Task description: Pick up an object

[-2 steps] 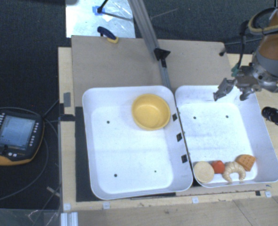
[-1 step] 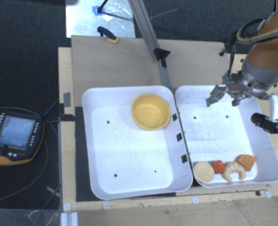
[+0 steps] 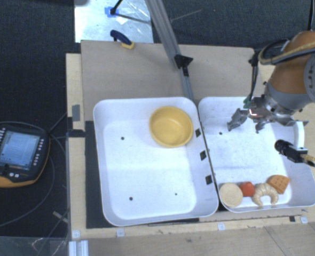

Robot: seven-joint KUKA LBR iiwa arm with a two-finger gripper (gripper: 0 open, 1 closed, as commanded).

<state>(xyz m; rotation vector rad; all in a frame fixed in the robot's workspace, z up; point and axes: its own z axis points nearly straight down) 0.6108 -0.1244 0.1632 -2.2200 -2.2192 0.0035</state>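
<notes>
Two shallow white plastic bins [image 3: 147,196] lay side by side. A round yellow bowl [image 3: 171,126] sat in the left one. Over the right bin, the metal two-finger gripper [image 3: 247,122] hung spread apart, holding nothing, well apart from the pale round biscuit [image 3: 231,194], croissant-shaped pastry [image 3: 265,194], waffle [image 3: 278,183] and small red piece [image 3: 246,188] along that bin's near edge.

Two white bins [image 3: 147,207]; one yellow bowl [image 3: 171,126]; four food pieces [image 3: 256,190] lower right; one handheld control pendant [image 3: 16,154] at left.

Single fixed camera above bench [image 3: 147,68], looking down at a slant; both white bins [image 3: 147,196] framed; arm [image 3: 296,68] enters right.
</notes>
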